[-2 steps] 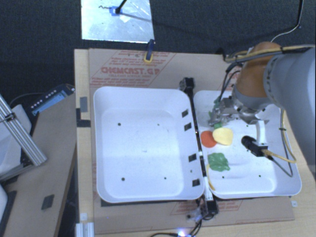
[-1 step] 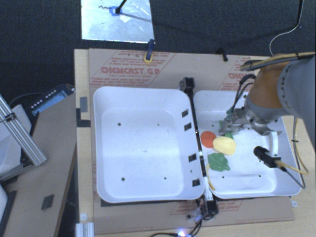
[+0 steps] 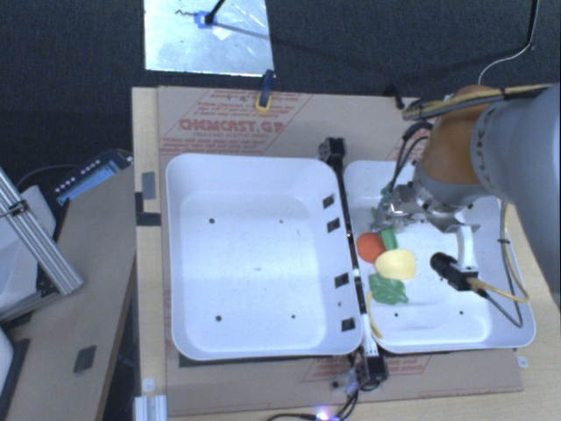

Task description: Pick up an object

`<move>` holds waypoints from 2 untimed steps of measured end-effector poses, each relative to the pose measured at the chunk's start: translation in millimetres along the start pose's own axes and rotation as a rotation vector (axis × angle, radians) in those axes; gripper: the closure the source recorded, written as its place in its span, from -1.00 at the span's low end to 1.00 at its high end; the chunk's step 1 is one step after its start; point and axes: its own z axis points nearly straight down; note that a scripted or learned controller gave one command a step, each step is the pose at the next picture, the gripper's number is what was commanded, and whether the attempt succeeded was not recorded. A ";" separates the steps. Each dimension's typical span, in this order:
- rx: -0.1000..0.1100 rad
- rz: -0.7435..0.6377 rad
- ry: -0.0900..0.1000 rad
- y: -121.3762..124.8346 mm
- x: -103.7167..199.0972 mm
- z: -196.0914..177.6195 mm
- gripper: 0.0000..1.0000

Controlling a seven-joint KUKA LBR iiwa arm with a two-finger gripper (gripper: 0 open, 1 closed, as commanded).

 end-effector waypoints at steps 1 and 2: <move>0.004 0.009 0.000 -87.5 -16.4 11.1 1.00; -0.005 0.000 -0.001 -59.9 -1.1 -51.4 1.00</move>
